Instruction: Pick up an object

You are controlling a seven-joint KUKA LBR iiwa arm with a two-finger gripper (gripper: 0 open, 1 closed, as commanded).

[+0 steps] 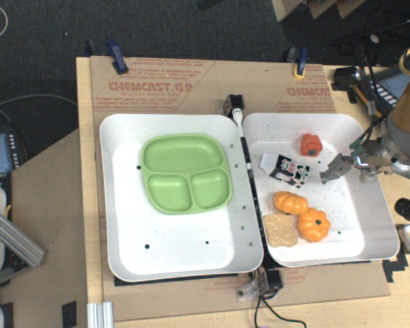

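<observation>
Gripper point(330, 172) hovers low over the right bin point(376, 244), aperture not resolvable, nothing visibly held. Candidate objects cluster close for picking: red pepper point(311, 144) just beyond the tool, printed card point(285, 167) beside it, two orange pumpkins point(302, 214) nearer the camera.

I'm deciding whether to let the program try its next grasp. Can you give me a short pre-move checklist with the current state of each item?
1. Objects available in the right bin: ok. A red pepper, a black-and-white packet, two orange pumpkins and a tan cracker lie there.
2. pincer over the right bin: ok, it sits right of the packet.
3. pincer free of any object: ok, nothing shows between its fingers.
4. Finger opening: cannot tell.
5. Target isolated: not ok for the pumpkins and cracker, which are bunched together; the pepper lies apart.
6. Green divided tray in the left bin: ok, away from the arm.
</observation>
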